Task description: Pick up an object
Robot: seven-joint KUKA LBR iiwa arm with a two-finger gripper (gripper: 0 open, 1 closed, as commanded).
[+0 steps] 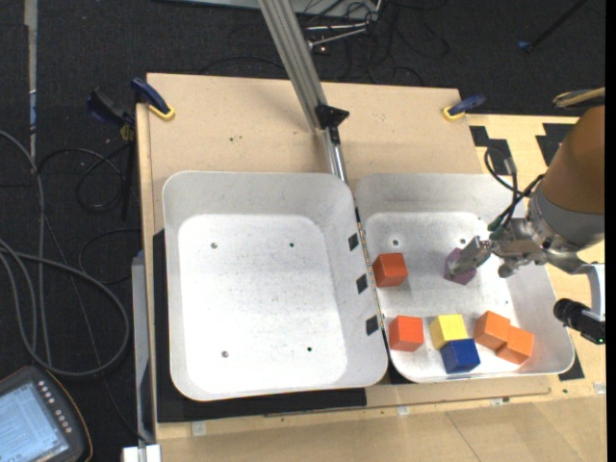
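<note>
Front row: blue cube (461, 355) sat nearest the lower edge of the right bin (423, 227), touching a yellow cube (448, 330) just above it.
Neighbours: one orange cube (406, 332) lay to their left, two more orange blocks (505, 335) touching each other to their right.
Middle: another orange cube (390, 269) rested alone near the bin's left wall.
Purple block: a small purple block (462, 269) lay right of centre in the right bin, under the gripper's tip.
Gripper: the gripper (470, 255) reached in from the right edge of the frame and hung low, at the purple block; I could not tell how its jaws stood, or whether it held anything.
Left bin: the left bin (192, 200) filled the centre-left of the frame.
Progress: judged early; every object appeared to rest on the bin floor, so grasping and lifting remained.
</note>
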